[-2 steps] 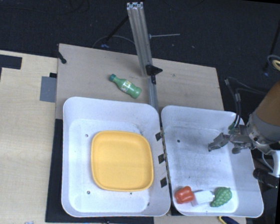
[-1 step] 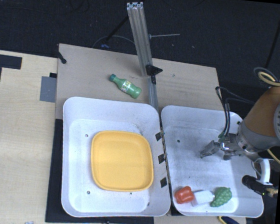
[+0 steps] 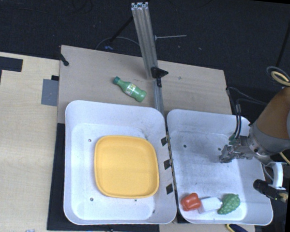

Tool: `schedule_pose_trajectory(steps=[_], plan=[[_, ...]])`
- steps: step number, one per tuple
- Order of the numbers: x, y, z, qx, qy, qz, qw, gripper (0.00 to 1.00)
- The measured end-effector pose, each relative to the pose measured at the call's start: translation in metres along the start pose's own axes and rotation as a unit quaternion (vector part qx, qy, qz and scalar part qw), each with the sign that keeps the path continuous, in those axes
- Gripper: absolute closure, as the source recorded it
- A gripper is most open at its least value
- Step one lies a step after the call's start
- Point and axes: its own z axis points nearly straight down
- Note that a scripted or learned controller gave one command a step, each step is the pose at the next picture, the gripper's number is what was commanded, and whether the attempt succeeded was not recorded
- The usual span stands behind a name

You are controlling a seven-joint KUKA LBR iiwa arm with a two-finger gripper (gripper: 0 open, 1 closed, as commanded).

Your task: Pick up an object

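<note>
Objects first, biggest down: yellow plate well left of our gripper in the other bin; nearer, below it in the right bin, green bunch, red pepper, white block clustered. Whether our gripper is released or clenched, we cannot tell. We'd shift down over the bunch, descend straight, avoid the bin wall.
</note>
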Motion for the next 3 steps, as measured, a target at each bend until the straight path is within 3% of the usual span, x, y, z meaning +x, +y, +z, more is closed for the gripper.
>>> schedule_pose_trajectory(steps=[1, 3], plan=[[-0.001, 0.007, -0.061, -0.002, -0.001, 0.001, 1.0, 1.0], [-0.006, -0.004, -0.177, -0.003, -0.001, 0.001, 1.0, 1.0]])
